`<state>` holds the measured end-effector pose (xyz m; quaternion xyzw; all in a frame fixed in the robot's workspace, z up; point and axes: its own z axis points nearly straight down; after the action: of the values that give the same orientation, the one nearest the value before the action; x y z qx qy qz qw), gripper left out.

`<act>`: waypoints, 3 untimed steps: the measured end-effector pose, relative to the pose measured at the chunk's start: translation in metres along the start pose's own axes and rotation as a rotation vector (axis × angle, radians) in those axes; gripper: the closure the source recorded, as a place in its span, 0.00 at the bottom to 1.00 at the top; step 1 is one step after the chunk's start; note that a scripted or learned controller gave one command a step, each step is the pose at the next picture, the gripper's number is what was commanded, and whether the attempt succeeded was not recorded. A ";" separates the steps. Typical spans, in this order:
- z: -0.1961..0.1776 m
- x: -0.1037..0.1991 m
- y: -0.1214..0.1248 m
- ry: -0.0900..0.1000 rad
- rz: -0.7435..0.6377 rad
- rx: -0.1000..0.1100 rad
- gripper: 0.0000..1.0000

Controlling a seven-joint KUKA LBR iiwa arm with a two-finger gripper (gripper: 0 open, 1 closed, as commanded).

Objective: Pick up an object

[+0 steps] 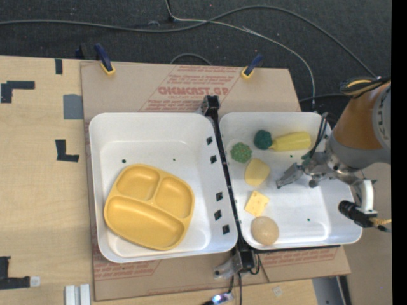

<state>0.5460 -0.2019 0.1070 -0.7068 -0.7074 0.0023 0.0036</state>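
Observation:
In the right bin [331,230] lie a dark green ball [263,138], a yellow corn-like piece [291,142], a green broccoli piece [241,152], a pale yellow lump [257,171], a yellow cheese wedge [257,203] and a beige round piece [264,230]. My gripper [296,183] hangs low over the bin's bare middle, right of the pale yellow lump and below the corn-like piece. Its fingers are spread open with nothing between them.
The left bin [102,138] holds a yellow divided plate [149,206]. A black divider [219,164] runs between the two bins. Cardboard [191,88] lies under both, clamped at the far edge. Cables cross the dark floor behind.

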 end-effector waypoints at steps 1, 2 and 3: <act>-0.014 0.000 0.002 -0.002 -0.001 -0.006 1.00; -0.068 0.011 0.004 -0.003 -0.002 -0.012 1.00; -0.100 0.012 0.005 -0.003 -0.001 -0.011 1.00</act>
<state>0.5514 -0.1903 0.2070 -0.7064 -0.7078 -0.0006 -0.0012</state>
